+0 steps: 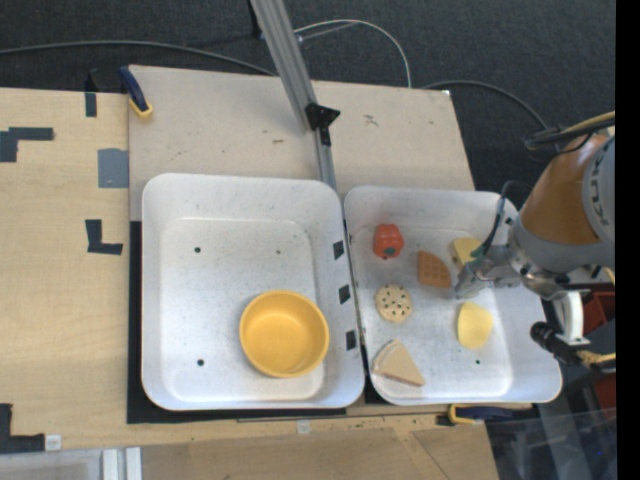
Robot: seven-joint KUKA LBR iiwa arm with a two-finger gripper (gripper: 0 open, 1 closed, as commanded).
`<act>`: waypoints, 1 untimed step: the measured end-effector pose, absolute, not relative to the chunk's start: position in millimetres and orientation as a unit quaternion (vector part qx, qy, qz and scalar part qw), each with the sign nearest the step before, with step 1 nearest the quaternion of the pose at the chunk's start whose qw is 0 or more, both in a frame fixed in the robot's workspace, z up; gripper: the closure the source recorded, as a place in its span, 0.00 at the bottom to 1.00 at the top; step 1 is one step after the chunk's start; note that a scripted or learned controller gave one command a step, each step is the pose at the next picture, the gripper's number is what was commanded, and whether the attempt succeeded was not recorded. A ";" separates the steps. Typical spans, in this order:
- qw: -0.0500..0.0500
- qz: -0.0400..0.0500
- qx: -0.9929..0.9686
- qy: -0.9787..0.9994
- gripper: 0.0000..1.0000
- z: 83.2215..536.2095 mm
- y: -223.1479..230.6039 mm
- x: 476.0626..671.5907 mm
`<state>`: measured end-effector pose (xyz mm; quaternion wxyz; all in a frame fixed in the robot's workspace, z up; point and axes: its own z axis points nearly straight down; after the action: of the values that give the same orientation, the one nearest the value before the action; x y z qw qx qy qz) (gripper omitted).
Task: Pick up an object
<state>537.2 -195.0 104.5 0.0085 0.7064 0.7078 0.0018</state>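
Over the right bin (520,383) we see the gripper (470,276) near a tan wedge (433,269) and a yellow block (463,249); we can't tell its grip.

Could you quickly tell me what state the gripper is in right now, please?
Gripper: low in the right bin, between the orange wedge and the yellow piece; open or closed cannot be told, and nothing shows held.

No readable text, label, brand, number or sign anywhere. Dark tape pieces (103,236) at the left of the frame on the bench (60,298), forming angular shapes but no letters. Faint scuffs at upper centre of the bench, illegible.
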 end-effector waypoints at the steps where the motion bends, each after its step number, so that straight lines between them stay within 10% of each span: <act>1: 0.002 0.001 0.706 0.708 1.00 157.8 -196.0 548.6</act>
<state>548.6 -196.0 157.8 0.0019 0.7064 0.7078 0.0008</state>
